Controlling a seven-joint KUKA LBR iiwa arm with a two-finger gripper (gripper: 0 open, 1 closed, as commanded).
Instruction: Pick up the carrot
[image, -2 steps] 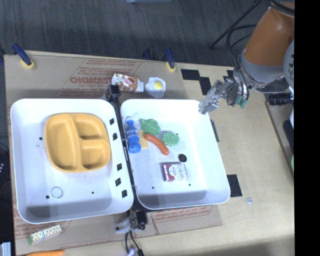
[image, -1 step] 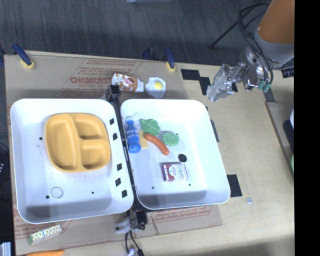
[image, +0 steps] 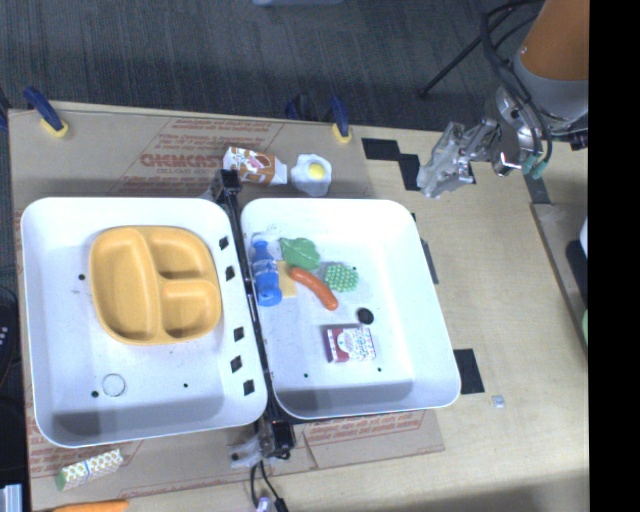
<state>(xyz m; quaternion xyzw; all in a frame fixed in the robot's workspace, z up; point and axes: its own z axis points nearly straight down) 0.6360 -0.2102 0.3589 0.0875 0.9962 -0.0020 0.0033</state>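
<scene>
From the overhead camera view, the carrot (image: 313, 287) is seen as a smooth, glossy orange rod with rounded ends, lying aslant near the middle of the right bin (image: 425, 300). A leafy green toy (image: 299, 251) lies just beside its upper end, and a knobbly green ball (image: 341, 277) touches its right side. A blue plastic bottle (image: 265, 274) lies lengthwise along the bin's left wall, and a small red-and-white printed packet (image: 350, 344) lies flat below the carrot. Both bins are shallow, matte white and round-cornered. A moulded yellow plate with compartments (image: 156, 282) rests in the left bin (image: 45, 300).

The gripper (image: 447, 166) is seen above the bench, outside the right bin's upper right corner and well apart from the carrot; whether its metal fingers are spread or pressed together cannot be told. Nothing is seen between them.

The bins are set on printed cardboard over a pale wooden bench (image: 510, 300). Dark ribbed flooring is visible beyond the bench.
</scene>
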